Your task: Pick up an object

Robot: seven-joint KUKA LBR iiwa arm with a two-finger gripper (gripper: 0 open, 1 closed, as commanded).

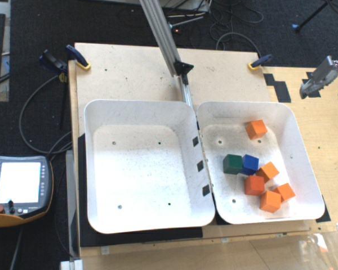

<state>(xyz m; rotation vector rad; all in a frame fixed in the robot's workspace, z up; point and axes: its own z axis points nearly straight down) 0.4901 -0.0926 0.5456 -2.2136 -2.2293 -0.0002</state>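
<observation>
The right bin holds several small cubes. One orange cube lies alone near the bin's back. A green cube and a blue cube touch side by side at the middle. Just in front of them cluster a red-orange cube and three orange cubes. My gripper hangs at the far right, outside the bin and well above and behind the cubes, with nothing seen in it.
The left bin stands beside the right one, their rims meeting at the middle. A slanted aluminium bar runs down to the bins' back junction. Blue-and-yellow clamps grip the board's back corners. A teach pendant lies on the floor at left.
</observation>
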